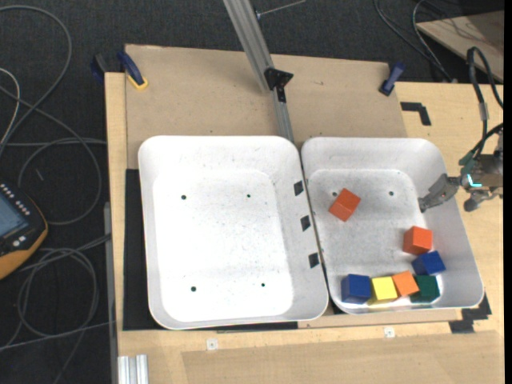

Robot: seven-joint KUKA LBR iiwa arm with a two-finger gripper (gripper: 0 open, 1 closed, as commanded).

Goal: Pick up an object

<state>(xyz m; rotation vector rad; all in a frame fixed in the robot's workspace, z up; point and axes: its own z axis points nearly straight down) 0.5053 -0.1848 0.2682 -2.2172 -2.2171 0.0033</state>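
Side by side on the desk [200, 86] sit two shallow white bins. All the blocks lie in the right bin [448, 214], which stands toward the desk's right edge. An orange block [345, 204] rests alone in the upper middle of that bin, well apart from the others. A second orange-red block [418, 239] lies near the bin's right wall, with a dark blue block [430, 263] just below it. Along the bin's near rim runs a tight row: a blue block [357, 287], a yellow block [384, 289], a small orange block [406, 282] and a green block [428, 290], each touching or just beside its neighbour. The left bin [152, 214] shows a speckled white floor with four small dark dots.

At the desk's right edge the gripper [454, 190] hangs over the right bin's right rim, with nothing seen between its fingers; whether they are spread or closed I cannot tell. A grey metal rail [254, 42] slants down from the desk's far edge toward the gap between the bins.
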